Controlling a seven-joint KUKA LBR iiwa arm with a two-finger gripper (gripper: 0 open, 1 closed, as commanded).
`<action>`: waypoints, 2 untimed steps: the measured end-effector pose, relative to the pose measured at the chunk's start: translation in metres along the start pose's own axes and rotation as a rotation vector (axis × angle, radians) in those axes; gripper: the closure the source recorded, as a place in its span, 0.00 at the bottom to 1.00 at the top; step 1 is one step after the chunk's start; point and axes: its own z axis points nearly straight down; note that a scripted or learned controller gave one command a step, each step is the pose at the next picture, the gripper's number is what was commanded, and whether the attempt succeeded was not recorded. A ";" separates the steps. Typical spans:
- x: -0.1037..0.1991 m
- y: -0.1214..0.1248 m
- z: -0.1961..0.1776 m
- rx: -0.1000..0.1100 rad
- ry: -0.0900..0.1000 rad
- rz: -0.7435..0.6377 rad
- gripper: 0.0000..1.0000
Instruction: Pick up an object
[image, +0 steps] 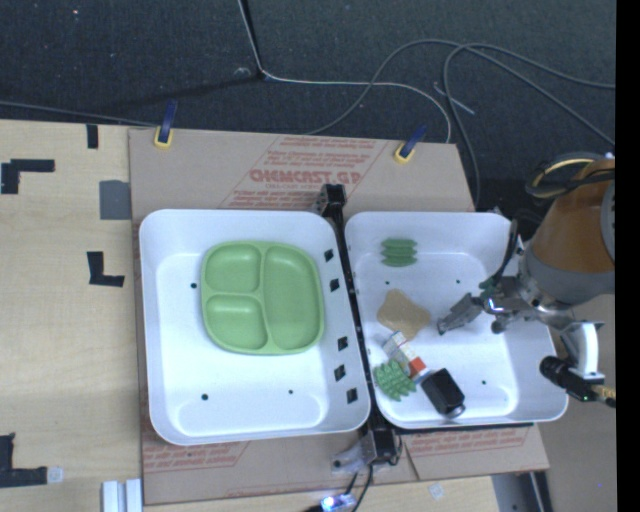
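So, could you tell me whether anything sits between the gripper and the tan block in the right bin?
Nothing visible does. The gripper is over the right bin, with bare white floor between it and the tan block. The black object and the green leafy toy lie nearer the front, off that line.

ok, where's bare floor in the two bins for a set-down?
Left bin: the strip below the green tray. Right bin: the patch right of the black object, under the tool. Crowded along its left side: tan piece, green brush.

Wooden bench (60, 330), brown board (300, 165) on it, two white bins (165, 400) atop
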 end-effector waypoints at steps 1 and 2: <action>0.001 -0.001 0.054 0.000 0.000 -0.001 0.00; 0.001 0.000 0.041 -0.001 0.001 -0.002 1.00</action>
